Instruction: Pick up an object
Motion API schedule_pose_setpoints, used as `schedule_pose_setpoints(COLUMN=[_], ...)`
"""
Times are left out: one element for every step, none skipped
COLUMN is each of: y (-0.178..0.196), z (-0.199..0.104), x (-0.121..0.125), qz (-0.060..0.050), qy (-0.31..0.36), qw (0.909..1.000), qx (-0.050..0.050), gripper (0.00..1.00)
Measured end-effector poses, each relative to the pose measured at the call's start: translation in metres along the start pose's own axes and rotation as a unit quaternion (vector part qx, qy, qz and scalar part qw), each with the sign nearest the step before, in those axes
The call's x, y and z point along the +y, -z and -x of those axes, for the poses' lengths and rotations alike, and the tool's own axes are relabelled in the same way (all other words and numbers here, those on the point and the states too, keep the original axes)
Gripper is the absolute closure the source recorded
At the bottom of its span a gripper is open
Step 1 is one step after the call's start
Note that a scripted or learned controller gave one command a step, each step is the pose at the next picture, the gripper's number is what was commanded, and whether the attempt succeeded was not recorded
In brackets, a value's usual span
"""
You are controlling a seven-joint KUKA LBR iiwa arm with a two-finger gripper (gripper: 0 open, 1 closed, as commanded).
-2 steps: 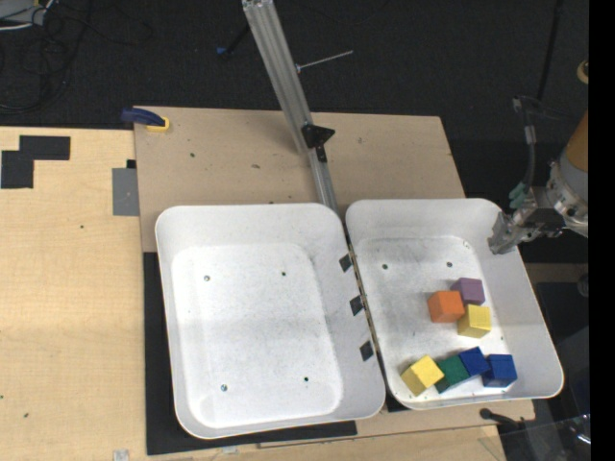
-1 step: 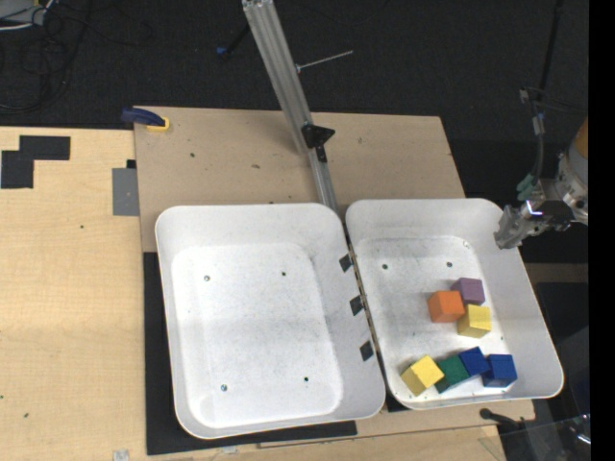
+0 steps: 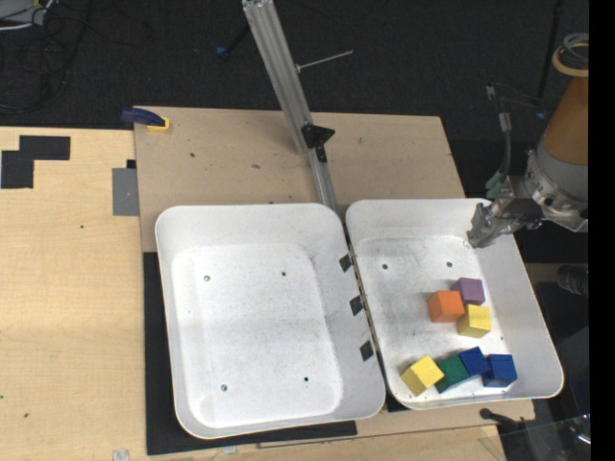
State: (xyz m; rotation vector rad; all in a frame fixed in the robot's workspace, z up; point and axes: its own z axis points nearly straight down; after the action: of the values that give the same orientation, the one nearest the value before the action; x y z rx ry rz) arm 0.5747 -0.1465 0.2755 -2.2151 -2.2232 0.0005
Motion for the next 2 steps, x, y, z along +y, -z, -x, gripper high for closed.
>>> schedule_pose_setpoints(y=[-0.016,-0.017], z=[-0.046,-0.09], x=[0.001,-0.001], qz=[-0.001,-0.001], qy=[0.0,0.0], qw=[1.0,1.0], qx=[0.0,0.0], gripper=[1.0,1.0])
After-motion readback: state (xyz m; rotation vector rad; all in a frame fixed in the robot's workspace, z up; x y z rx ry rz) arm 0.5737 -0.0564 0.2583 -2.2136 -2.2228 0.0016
